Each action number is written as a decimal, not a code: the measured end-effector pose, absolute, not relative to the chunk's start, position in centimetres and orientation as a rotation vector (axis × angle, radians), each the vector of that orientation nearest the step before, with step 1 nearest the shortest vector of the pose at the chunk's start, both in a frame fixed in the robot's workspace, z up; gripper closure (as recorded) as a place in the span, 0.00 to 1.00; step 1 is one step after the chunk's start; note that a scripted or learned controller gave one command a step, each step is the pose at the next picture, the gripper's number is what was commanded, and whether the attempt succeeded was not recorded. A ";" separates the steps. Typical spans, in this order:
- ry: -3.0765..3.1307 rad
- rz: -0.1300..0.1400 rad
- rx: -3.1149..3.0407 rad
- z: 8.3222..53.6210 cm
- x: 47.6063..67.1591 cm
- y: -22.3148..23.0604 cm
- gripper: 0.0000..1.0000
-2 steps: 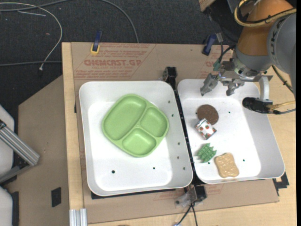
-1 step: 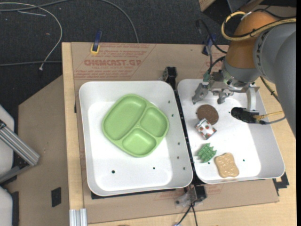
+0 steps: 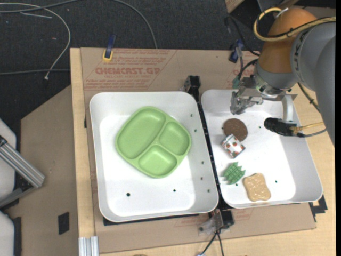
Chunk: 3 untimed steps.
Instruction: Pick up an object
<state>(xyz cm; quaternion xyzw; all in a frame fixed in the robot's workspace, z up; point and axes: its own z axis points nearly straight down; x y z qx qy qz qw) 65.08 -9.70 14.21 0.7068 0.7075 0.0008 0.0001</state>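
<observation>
White shallow left bin (image 3: 106, 196) holds a green three-compartment plastic plate (image 3: 153, 141), well left of the gripper (image 3: 241, 104). Just below the gripper, in the right bin (image 3: 303, 169): brown round cookie (image 3: 235, 127), tan biscuit (image 3: 257, 187), white patterned block (image 3: 232, 145), green leafy toy (image 3: 233, 173). Grip state: cannot tell.

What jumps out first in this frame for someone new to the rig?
The bright green divided plate, lying alone in the left bin. Next the grey arm with its orange band, reaching in from the right, its gripper over the far end of the right bin. Below it sit small items: a brown disc, a spotted white block, a green spiky piece and a tan biscuit shape.
</observation>
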 end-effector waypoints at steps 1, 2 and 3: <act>2.220 0.007 2.216 19.3 64.8 -8.8 1.00; 2.218 0.008 2.216 24.4 64.9 -8.8 1.00; 2.228 -0.001 2.219 23.3 65.2 -4.2 1.00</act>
